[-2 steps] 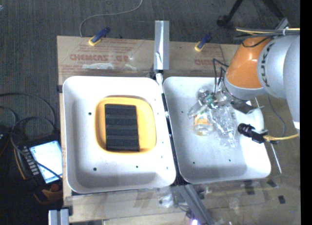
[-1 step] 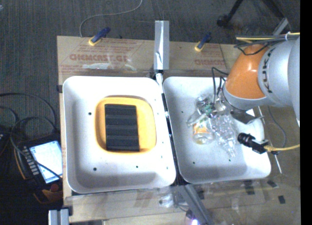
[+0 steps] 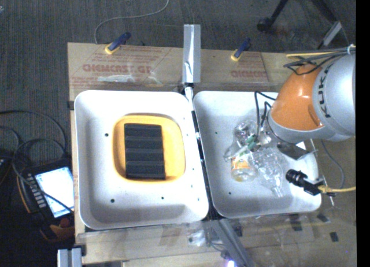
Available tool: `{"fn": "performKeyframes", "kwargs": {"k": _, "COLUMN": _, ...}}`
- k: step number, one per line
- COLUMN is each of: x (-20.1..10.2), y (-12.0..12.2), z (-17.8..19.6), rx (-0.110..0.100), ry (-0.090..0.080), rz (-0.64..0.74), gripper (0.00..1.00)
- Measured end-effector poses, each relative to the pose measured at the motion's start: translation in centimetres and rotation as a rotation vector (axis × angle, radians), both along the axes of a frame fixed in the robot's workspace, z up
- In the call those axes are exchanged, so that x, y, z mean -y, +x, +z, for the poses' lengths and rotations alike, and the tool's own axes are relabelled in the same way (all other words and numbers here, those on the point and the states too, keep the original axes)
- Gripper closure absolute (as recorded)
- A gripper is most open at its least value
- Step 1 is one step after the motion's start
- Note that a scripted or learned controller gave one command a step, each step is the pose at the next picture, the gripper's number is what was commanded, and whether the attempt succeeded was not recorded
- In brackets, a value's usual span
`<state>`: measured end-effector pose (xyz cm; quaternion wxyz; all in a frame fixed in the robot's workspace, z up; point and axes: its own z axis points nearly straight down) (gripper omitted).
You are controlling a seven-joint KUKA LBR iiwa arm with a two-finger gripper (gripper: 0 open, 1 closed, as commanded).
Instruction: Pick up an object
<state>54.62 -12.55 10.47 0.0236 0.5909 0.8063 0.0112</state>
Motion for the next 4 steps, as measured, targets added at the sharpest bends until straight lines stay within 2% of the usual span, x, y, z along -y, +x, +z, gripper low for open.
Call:
{"fn": "performKeyframes", "kwargs": {"k": 1, "x": 5.9, "y": 2.6, "z": 1.6, "rx": -0.050, "ry": 0.011, "rz": -0.086, "gripper": 0.00}}
{"fn": "performKeyframes", "kwargs": {"k": 2, "x": 5.3, "y": 4.9, "z": 0.0, "rx": -0.023, "ry": 0.002, "rz": 0.026, "gripper": 0.00}}
{"fn": "performKeyframes", "kwargs": {"k": 3, "x": 5.8, "y": 4.6, "z": 0.0, "rx": -0.014, "ry": -0.005, "rz": 0.167, "gripper": 0.00}}
{"fn": "performKeyframes", "kwargs": {"k": 4, "x": 5.6, "y": 4.7, "z": 1.0, "rx": -0.013, "ry": 0.000, "rz": 0.168, "gripper": 1.00}}
